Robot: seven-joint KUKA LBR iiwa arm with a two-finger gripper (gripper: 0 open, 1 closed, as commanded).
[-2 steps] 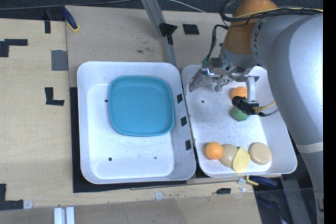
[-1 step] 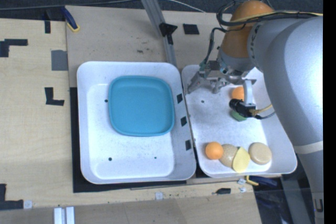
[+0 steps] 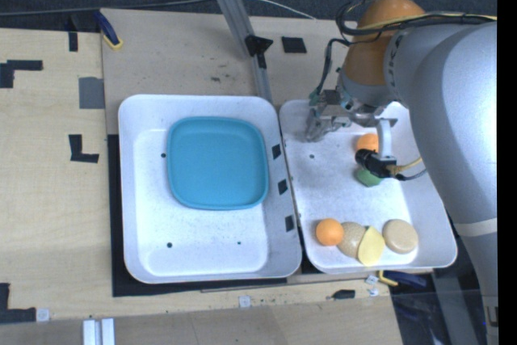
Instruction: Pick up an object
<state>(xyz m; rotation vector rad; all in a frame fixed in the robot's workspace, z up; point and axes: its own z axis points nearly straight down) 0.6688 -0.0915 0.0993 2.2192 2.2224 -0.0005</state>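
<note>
My gripper [image 3: 317,128] hangs over the far left corner of the right bin [image 3: 323,174], above bare bin floor. An orange ball [image 3: 329,232] lies at the bin's near edge, beside a beige lump [image 3: 350,238], a yellow piece [image 3: 371,247] and a tan round object [image 3: 400,236]. A small orange object [image 3: 367,143] and a green one [image 3: 370,178] lie by the arm's right side, partly hidden by a black cable part. Nothing shows in the gripper's grasp.
A blue square plate [image 3: 217,162] lies in the left bin [image 3: 145,198]. A slanted metal pole [image 3: 234,8] rises behind the bins. The bulky grey arm [image 3: 452,117] covers the right bin's right side.
</note>
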